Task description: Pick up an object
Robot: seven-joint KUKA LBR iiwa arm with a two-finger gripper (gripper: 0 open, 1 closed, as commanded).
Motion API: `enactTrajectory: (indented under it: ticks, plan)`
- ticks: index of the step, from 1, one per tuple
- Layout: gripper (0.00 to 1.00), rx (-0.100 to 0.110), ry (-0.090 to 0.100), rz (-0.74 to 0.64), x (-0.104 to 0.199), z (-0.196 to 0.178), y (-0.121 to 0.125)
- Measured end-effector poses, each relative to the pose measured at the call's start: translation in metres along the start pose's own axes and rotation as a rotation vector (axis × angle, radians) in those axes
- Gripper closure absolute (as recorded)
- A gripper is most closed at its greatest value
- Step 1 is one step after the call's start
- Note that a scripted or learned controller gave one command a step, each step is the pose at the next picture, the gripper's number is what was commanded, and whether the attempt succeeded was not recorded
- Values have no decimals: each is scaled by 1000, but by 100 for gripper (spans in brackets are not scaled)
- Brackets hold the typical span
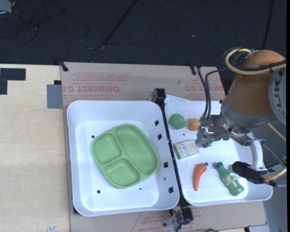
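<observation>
Reaching in from the right of the frame, arm (253, 93) hanging over the right bin (261, 195), gripper (206, 135) sitting low at centre right; opening impossible to tell. Lying in that bin: patterned packet (186, 149) just left of the gripper, green ball (177, 121) and orange ball (194, 123) above it, chili pepper (199, 175) and green bottle (229, 179) lower down. Resting in the left bin (82, 187): green divided plate (124, 155).

The arm (253, 88) hides the right bin's (210, 197) far corner
</observation>
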State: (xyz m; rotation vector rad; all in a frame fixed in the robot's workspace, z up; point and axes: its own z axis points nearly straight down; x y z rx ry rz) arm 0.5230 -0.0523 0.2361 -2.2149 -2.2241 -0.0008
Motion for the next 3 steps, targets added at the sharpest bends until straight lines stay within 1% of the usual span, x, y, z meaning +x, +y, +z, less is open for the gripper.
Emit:
enactTrajectory:
  ticks: [1, 2, 3]
  plan:
    - [100, 3, 0, 1, 47, 11, -8]
    - [100, 4, 0, 0, 89, 11, -15]
    - [100, 5, -1, -1, 147, 20, -19]
